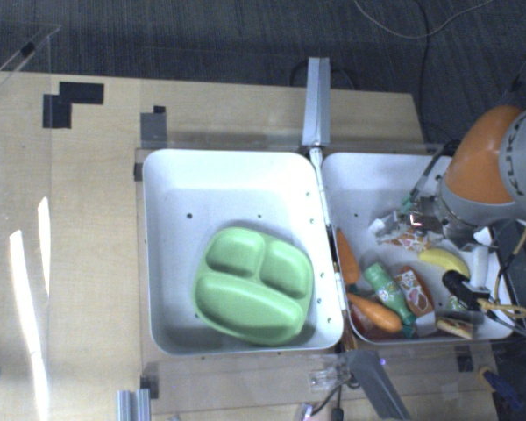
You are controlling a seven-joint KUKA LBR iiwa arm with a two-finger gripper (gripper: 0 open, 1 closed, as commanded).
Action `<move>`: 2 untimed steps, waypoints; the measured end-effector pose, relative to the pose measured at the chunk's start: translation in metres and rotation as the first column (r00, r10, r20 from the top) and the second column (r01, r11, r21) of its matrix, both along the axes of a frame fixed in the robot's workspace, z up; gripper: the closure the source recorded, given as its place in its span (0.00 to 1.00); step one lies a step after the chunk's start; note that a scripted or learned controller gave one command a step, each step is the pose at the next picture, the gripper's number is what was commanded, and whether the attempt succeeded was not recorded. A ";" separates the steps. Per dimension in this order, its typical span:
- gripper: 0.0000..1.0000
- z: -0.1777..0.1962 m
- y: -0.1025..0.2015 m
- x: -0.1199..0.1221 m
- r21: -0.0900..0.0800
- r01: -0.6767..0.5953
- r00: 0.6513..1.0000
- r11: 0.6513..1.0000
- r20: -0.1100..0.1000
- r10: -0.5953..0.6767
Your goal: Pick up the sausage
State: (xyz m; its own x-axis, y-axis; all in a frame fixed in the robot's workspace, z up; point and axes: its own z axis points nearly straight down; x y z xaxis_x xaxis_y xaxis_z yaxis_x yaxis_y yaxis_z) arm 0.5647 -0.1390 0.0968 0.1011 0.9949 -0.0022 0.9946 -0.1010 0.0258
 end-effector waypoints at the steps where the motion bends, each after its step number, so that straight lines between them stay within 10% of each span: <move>1: 0.00 -0.001 -0.009 -0.030 -0.003 -0.034 0.999 0.999 0.007 0.034; 2: 1.00 0.011 -0.009 -0.028 -0.004 -0.034 0.999 0.999 0.012 0.034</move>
State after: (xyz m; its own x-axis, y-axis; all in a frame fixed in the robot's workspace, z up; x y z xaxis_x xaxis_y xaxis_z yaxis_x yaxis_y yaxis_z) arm 0.5363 -0.1479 0.1075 0.0671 0.9977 -0.0054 0.9970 -0.0669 0.0383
